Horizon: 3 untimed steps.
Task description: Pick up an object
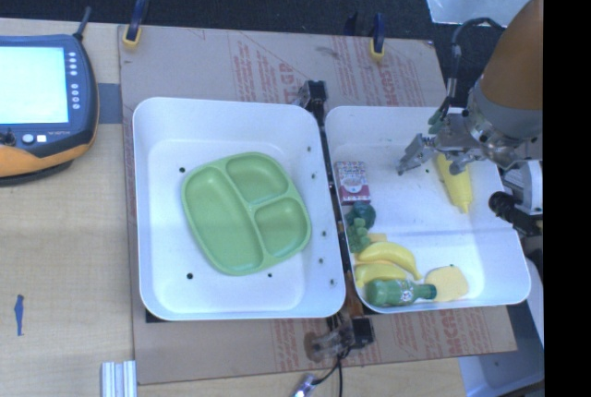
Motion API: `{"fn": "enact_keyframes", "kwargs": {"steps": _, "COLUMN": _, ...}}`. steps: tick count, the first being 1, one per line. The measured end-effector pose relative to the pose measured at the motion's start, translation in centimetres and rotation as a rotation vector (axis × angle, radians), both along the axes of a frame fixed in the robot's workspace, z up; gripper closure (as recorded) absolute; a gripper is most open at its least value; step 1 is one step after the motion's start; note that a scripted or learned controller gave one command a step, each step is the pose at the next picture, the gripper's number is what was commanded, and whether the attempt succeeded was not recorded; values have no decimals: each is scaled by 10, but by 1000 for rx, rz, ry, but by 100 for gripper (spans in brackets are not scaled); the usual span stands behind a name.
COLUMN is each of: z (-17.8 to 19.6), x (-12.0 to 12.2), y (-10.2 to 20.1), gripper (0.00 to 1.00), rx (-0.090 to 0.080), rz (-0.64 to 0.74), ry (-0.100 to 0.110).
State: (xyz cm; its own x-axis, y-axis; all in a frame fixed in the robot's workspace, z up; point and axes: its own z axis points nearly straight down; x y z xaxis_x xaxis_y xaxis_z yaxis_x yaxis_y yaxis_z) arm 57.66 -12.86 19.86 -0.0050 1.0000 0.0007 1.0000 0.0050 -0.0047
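Camera view: gripper (427, 149) hovers over right bin (406, 123), near the top. Risk: yellow corn-like piece (455, 183) lies just beside the fingers, partly under the wrist; closing here likely grabs air or nudges it away. Claw looks spread, nothing between the fingers. Other pickables, bananas (386, 260) and green bottle (399, 293), sit bottom-left, well apart.

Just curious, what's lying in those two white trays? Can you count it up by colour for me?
Green: 3, the divided plate in the left bin, the bottle and a small dark green piece.
Yellow: 4, two bananas, a pale slice, a long yellow piece beside the gripper.
Red and white: 1, the small carton.
Total: 8.
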Motion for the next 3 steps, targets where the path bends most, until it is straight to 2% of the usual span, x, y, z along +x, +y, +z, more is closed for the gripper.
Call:
{"fn": "enact_keyframes", "kwargs": {"steps": 1, "z": 2, "x": 74, "y": -84, "gripper": 0, "rx": -1, "rz": -4, "ry": -3}}
{"fn": "enact_keyframes", "kwargs": {"steps": 2, "z": -71, "x": 37, "y": -83, "gripper": 0, "rx": -1, "rz": 1, "ry": 1}}
{"fn": "enact_keyframes", "kwargs": {"steps": 3, "z": -79, "x": 80, "y": -83, "gripper": 0, "rx": 0, "rz": -1, "ry": -2}}
